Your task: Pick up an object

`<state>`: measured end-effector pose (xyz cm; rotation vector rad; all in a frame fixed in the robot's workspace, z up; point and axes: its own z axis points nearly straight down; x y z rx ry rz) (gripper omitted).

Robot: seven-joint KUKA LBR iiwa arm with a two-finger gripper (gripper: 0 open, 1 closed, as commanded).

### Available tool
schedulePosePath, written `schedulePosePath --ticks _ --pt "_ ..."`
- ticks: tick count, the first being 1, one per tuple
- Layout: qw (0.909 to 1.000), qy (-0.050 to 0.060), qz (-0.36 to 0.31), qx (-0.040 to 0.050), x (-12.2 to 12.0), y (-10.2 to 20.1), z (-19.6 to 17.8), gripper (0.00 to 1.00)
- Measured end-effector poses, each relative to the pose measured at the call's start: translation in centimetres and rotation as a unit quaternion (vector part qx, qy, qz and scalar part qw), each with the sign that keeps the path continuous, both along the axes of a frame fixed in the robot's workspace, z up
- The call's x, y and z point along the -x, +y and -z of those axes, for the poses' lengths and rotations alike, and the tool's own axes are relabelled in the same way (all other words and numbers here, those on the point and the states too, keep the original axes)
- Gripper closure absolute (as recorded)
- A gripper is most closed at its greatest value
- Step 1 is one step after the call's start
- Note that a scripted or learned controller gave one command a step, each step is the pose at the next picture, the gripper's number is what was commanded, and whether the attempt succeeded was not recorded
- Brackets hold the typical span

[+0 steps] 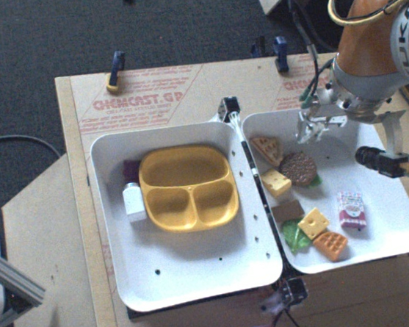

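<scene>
The gripper (311, 129) hangs over the far side of the right bin (392, 243), near its back wall, fingers pointing down with a narrow gap between them and nothing caught in that gap — it is not holding anything. Just beside it, toward the divider, lies a triangular brown slice (265, 148), and right below that sits a dark round cookie (298, 169), touching or nearly touching the slice. A pale yellow cheese cube (276, 183) rests against the cookie's left side, close to the edge shared with the other bin. Farther toward the near edge there is a small brown block (287, 210), then a green leafy piece (295, 236) with a holed cheese wedge (314, 222) lying partly on it, and an orange waffle (331, 246) touching the wedge at the near side. Off toward the right wall, well apart from that cluster, a small pink-and-white carton (351, 210) lies flat. Across the divider, the left bin (130, 279) carries a yellow divided plate (188, 187) in its middle — three compartments, all bare. Against the plate's left rim stands a small white bottle (134, 202), with a dark purple object (131, 168) just behind it, too shadowed to identify.
</scene>
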<state>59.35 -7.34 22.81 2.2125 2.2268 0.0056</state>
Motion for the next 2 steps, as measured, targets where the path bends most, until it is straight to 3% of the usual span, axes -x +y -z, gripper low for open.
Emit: schedulePosePath --ticks 1,2 --pt "1.0 0.0 0.0 -0.0004 -0.2 5.6 -0.9 1.0" --pt "1.0 0.004 0.0 -0.0006 -0.7 10.5 1.3 1.0"
